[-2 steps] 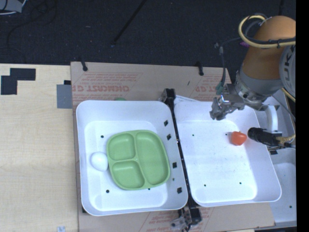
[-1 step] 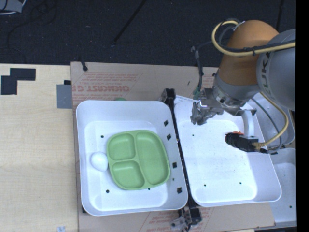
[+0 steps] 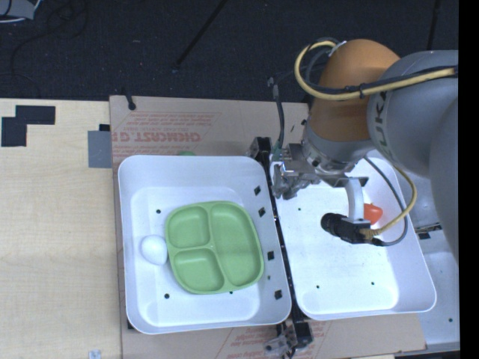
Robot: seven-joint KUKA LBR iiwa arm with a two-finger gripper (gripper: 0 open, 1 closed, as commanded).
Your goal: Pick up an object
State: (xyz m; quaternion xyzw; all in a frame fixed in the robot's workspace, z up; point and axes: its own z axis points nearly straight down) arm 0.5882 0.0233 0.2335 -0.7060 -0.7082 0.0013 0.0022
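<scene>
From my screen, the gripper sits up at the top left corner of the right bin, right by the place where the two bins meet. I cannot tell if it is spread wide or squeezed tight. I see nothing in it.

The things I could pick up are mostly in the left bin. A green plate with three little rooms lies flat in the middle of it. From the gripper, the plate is between 7 and 8 o'clock, near, just over the two bin walls. The plate is almost as wide as it is long, so I cannot name a long way for it. It is tipped a bit, with its corners pointing off the bin's sides.

A white ball sits touching the plate's left edge. From the gripper it is at 8 o'clock, farther off than the plate. It is round, so any way of coming at it is the same.

There is also a small orange thing at 4 o'clock from the gripper, under the arm. I cannot tell if it is loose.

I think the next move must cross the walls toward 8 o'clock. The plate is low and flat, so the ball looks easier to pinch, but it may roll.
</scene>
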